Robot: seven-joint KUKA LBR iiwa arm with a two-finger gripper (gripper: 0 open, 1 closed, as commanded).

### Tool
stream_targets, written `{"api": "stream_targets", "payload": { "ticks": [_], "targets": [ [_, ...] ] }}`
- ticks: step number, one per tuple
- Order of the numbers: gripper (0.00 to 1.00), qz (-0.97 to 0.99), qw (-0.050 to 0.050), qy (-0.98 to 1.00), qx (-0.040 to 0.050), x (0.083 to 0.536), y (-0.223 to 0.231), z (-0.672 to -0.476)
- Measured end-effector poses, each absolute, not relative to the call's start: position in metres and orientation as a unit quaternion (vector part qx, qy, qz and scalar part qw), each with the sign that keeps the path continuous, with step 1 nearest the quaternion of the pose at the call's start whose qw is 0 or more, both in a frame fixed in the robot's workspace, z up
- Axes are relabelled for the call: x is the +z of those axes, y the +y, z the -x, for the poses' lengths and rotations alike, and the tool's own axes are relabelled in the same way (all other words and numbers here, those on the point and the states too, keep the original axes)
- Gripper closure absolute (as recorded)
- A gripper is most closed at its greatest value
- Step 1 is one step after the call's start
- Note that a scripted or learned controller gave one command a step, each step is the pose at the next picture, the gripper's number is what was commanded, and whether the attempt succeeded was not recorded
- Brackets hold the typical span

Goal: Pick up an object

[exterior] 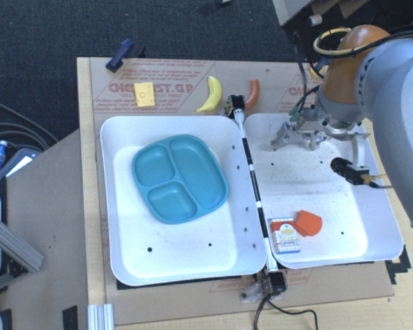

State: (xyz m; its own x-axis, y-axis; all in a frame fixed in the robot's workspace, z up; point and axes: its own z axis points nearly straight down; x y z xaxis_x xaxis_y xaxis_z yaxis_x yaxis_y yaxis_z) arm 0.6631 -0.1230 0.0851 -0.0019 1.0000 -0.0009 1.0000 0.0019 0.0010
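**A:** What sits nearest the camera, at the bottom of the frame?

**B:** In the right bin [372, 243], lower left corner, a small card packet [286, 236] lies flat, its long axis running roughly top to bottom of the frame. Red strip along its upper end, some print on the white face, too small to read. Touching its upper right corner is an orange block [308, 223], chunky, with no clear direction to it.

**A:** And further up?

**B:** The left bin [124, 225] holds a blue divided plate [179, 177], three compartments, tilted so its long axis runs from upper left to lower right.

**A:** The arm?

**B:** The gripper [297, 137] hangs over the upper part of the right bin, well apart from the packet and block. Nothing is visibly between its fingers; whether they stand wide or narrow I cannot tell.

**A:** Beyond the bins?

**B:** On the brown board [172, 88], red printed lettering, partly hidden; I can make out "ST.GR" and little more. A yellow square tag [144, 95], a banana [210, 94] curving top to bottom, and an orange-red sausage [252, 94] beside it.
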Motion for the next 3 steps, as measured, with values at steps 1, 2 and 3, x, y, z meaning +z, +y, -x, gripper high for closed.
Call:
{"api": "stream_targets", "payload": {
  "ticks": [1,2,3],
  "targets": [
    [1.00,-0.706,0.002,0.708,-0.0001,0.096,-0.123,-0.664],
    [0.00,-0.706,0.002,0.708,-0.0002,0.095,-0.123,-0.664],
    [0.00,-0.707,-0.001,0.708,-0.0008,0.085,-0.095,-0.666]
  ]
}}
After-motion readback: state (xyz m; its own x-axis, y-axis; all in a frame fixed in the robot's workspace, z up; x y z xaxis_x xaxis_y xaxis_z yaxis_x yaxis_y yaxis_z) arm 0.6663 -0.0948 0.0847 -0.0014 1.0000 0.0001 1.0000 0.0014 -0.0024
